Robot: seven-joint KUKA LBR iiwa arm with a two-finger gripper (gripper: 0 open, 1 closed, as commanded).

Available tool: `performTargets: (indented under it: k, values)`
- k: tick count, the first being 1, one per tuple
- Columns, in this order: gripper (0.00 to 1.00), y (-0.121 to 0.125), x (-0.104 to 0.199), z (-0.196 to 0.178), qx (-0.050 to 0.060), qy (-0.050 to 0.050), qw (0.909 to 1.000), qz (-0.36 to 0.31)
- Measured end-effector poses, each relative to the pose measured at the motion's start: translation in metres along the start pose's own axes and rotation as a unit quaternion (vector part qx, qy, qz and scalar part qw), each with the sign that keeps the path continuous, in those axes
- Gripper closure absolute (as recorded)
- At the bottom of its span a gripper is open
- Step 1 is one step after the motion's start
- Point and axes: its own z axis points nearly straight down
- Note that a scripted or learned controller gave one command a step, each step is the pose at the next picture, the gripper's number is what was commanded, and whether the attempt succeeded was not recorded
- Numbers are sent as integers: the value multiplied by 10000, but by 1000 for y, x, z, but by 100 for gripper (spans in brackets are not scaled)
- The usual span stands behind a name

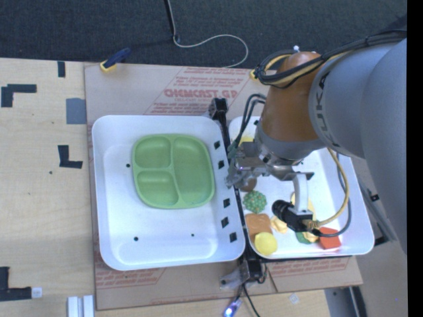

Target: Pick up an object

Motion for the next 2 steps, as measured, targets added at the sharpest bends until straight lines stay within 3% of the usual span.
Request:
performTargets:
  k: [1, 2]
  values:
    - [100, -50, -31, -100, -116, -5, 9999, 34]
    - [100, 4, 46, -127, -103, 2, 9999, -7]
